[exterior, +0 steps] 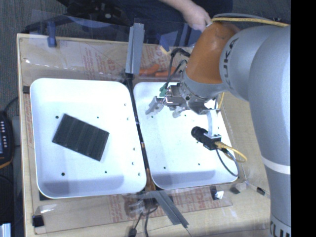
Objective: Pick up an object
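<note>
A dark grey flat rectangular pad (80,137) lies at a slant in the middle of the left bin (44,90). My gripper (164,108) hangs over the upper left part of the right bin (163,179), near the divider between the bins. Its two fingers (152,105) are spread apart, open, with nothing between them. The pad is well to the left of the gripper, in the other bin.
A black cylindrical fitting (201,135) with a yellow cable (232,152) hangs off the arm over the right bin. A person's hand (196,15) reaches in beyond the back of the bench. A grey bar (134,46) stands behind the bins.
</note>
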You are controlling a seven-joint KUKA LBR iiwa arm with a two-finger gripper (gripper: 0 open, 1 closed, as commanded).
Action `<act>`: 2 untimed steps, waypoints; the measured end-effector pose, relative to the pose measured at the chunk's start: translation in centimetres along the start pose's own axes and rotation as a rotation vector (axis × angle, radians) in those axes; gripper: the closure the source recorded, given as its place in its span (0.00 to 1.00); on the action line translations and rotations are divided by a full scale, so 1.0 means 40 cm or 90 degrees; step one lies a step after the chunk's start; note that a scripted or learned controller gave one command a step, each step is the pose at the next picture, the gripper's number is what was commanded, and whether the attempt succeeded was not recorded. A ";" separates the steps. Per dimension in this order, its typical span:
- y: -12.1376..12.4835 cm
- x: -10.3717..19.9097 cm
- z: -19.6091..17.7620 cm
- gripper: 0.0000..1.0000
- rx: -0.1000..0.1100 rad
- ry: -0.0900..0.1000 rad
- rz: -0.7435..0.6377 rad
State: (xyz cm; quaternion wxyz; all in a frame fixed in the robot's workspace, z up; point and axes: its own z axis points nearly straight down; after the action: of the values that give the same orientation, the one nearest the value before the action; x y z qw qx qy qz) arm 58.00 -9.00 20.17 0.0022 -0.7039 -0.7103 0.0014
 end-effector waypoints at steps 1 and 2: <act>0.004 -0.193 -0.070 0.00 -0.002 -0.001 0.247; 0.019 -0.173 -0.134 0.00 -0.002 0.000 0.243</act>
State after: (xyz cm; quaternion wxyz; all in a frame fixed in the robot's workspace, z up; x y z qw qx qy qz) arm 58.87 -15.94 25.51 0.0011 -0.8259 -0.5638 0.0007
